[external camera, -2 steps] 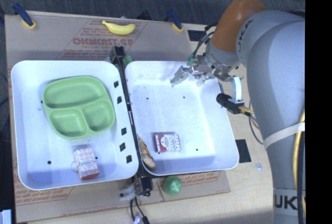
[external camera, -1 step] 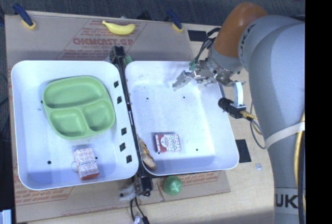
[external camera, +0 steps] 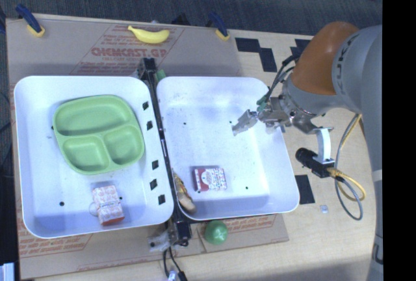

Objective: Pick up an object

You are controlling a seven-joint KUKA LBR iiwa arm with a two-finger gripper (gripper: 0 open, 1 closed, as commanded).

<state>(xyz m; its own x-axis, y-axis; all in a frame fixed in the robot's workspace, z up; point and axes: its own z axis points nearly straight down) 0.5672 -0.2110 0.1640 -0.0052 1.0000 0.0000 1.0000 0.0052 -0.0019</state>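
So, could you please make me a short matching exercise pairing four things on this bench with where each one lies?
Things:
1. green divided tray
2. red and white packet
3. banana
4. green ball

Places:
A. on the cardboard beyond the bins
B. in the right bin, near its front wall
C. on the cardboard in front of the right bin
D. in the left bin

Pairs: 1-D, 2-B, 3-A, 4-C
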